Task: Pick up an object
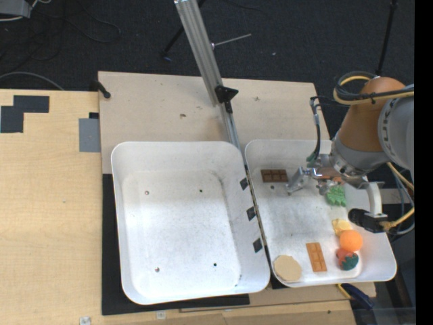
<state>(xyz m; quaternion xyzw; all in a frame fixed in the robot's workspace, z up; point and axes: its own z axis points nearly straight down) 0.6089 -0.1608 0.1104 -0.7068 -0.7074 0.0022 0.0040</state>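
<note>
Bench [162,107] bears two white bins [179,222] side by side

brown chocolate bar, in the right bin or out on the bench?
In: the brown bar lies flat on the right bin's floor, near its far wall.

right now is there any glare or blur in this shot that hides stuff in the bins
In the camera view the light is even and soft: the left bin is bright white yet its dark specks still read, so no real glare. The gripper looks slightly smeared, and the small green thing beside it is too soft to identify. The brown bar and orange ball stay clear.
</note>
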